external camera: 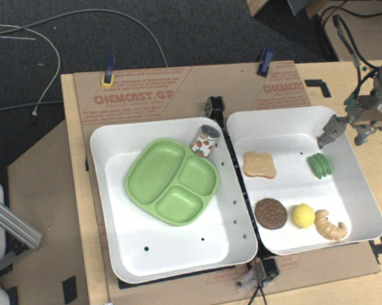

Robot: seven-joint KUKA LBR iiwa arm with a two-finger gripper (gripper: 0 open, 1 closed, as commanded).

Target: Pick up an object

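I am holding my gripper over the right rim of the right bin, with nothing between its fingers; the two dark fingers are spreading apart, one reaching in over the bin and one hanging outside the rim.

Taking the green divided plate as my landmark: it is lying in the left bin, tilted a little, with three compartments. Just beside its upper right corner a small can is lying, white with red and dark printing too small for me to read.

Right of the plate, across the seam between the bins, a slice of toast is resting. Below the toast, a brown round cookie is lying, then further right a yellow lemon and, touching it, a croissant. Far right of the plate, nearest my gripper, a green ridged vegetable is lying by itself.

Above the plate, the cardboard sheet covering the table is showing red print reading "CHEMCAST GP", and the same wording is repeating above the right bin, partly hidden. Two blue clamps are pinching the sheet's far edge.
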